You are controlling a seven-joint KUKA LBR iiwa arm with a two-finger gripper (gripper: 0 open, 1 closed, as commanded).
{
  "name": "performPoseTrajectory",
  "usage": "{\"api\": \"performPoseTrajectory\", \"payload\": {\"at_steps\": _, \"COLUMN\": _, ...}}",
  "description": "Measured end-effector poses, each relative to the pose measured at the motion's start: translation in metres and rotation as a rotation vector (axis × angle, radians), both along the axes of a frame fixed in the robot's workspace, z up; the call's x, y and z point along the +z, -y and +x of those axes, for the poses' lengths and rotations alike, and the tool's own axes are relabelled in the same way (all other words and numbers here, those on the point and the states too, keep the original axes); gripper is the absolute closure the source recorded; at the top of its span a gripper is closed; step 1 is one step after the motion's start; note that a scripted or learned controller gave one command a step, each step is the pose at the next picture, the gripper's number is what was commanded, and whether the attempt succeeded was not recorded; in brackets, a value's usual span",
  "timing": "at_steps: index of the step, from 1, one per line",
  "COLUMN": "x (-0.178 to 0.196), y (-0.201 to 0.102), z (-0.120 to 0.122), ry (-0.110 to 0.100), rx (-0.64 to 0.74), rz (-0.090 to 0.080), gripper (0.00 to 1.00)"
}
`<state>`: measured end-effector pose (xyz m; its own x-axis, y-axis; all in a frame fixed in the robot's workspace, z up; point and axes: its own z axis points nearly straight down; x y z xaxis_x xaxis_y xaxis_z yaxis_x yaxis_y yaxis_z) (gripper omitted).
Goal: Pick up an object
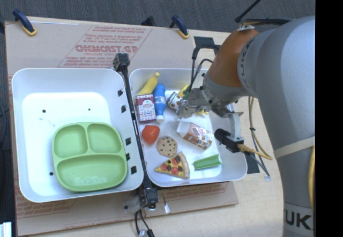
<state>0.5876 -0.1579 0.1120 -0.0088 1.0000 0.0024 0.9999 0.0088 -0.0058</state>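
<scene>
Left bin (21,123) just carrying a green divided plate (89,156). Right bin (236,169) packing pizza slice (174,165), cookie (166,146), tomato (150,133), blue bottle (159,103), banana (148,83). Jaws hovering over it, can't tell if apart.

On my feed two bins sit side by side on the worktop (48,37). The left bin (21,123) holds a divided plate (90,156) toward its near side. In the right bin (236,166), a banana (149,83) lies at the far left, with a bottle (159,102) and a small carton (145,108) just in front. A tomato (150,133), cookie (167,146) and pizza slice (174,165) run toward the near edge, and a wrapped snack (196,136) lies right of the cookie. The end effector (188,106) hangs over the bin's middle.
</scene>
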Motion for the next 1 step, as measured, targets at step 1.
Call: {"api": "performPoseTrajectory", "payload": {"at_steps": 1, "x": 0.0900, "y": 0.0241, "z": -0.0364, "ry": 0.006, "rx": -0.004, "rz": -0.003, "gripper": 1.00}}
